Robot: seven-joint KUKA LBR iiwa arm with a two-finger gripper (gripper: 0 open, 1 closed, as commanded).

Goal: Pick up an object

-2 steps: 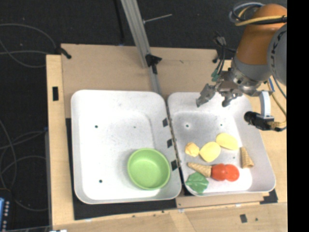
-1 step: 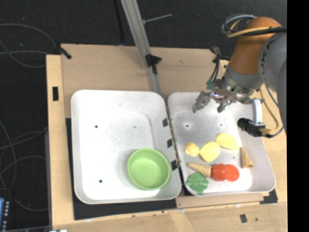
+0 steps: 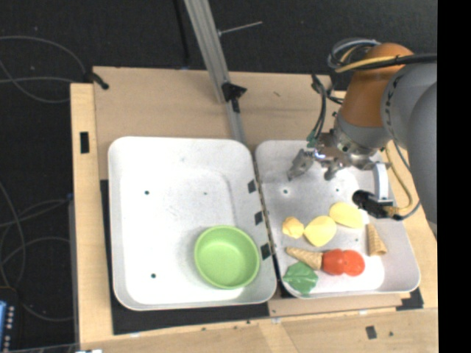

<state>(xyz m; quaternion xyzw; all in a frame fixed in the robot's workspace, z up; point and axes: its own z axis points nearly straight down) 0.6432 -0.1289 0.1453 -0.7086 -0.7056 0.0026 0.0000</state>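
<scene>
The arm is at the approach stage: the gripper (image 3: pixel 315 165) hangs over the far, bare part of the right bin (image 3: pixel 283 160), with its jaws apart and nothing between them. No object has yet been picked. The candidate objects lie grouped in the near half of the same bin: three pale yellow pieces (image 3: pixel 321 230), a red piece (image 3: pixel 343 262), a green leaf-shaped piece (image 3: pixel 300 277) and two cone-shaped pieces (image 3: pixel 304 256). A green bowl (image 3: pixel 227 256) stands in the near right corner of the left bin (image 3: pixel 147 175). The next move calls for travel toward the near side of the right bin, alignment of the open jaws above a single object, and a descent. The yellow pieces lie close together, so a stray contact is likely.
</scene>
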